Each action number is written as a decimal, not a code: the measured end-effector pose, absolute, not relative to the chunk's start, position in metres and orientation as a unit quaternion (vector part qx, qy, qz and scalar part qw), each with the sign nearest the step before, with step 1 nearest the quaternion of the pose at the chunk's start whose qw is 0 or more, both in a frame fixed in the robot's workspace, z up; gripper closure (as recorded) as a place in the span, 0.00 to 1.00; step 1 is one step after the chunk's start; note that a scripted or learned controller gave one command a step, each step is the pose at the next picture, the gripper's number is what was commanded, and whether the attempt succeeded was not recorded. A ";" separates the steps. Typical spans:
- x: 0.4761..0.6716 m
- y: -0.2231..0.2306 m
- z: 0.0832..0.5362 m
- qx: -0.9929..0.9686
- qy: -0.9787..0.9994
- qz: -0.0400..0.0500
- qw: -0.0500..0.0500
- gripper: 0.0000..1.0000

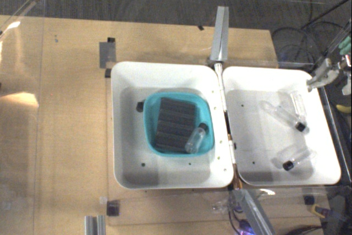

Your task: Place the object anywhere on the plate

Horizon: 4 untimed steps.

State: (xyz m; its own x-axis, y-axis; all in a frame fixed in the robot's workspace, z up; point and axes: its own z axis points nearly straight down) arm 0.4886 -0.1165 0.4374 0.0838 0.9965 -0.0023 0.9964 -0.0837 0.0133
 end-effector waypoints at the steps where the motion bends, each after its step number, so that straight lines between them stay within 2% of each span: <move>1: 0.489 -0.195 0.437 0.773 0.634 0.003 0.006 0.00; 2: 0.504 -0.197 0.437 0.781 0.624 0.003 0.006 0.00; 3: 0.489 -0.199 0.436 0.800 0.600 0.002 0.005 0.00; 4: 0.515 -0.197 0.437 0.814 0.581 0.003 0.005 0.00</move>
